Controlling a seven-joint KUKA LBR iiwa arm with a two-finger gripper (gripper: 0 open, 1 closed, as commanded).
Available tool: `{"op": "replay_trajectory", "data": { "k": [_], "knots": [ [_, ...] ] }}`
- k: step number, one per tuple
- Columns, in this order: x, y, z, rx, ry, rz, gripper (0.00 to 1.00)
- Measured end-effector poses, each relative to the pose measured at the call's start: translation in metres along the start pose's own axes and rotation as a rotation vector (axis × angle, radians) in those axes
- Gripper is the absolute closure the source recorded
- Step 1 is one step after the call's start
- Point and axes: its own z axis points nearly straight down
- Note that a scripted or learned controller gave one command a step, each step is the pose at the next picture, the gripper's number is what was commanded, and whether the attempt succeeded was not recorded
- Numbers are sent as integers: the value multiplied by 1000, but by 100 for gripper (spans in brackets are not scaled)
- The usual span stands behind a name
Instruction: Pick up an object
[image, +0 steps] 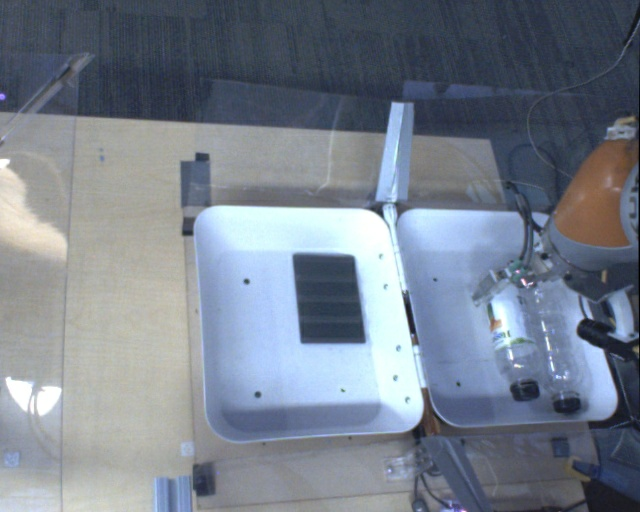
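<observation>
Two clear bottles (535, 345) lie in the right bin (450, 300), just below the fingers (510, 278), whose state is unclear

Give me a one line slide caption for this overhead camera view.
KUKA arm reaches over the right bin above two clear plastic bottles; a dark ridged block lies in the left bin.

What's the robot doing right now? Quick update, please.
Gripper low in right bin, above two clear bottles. Nothing visibly held. Dark pad in left bin.
</observation>
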Motion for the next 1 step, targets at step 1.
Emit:
{"op": "replay_trajectory", "data": {
  "k": [1],
  "knots": [
    [13,-20,-1,-3,0,-214,0]
  ]
}}
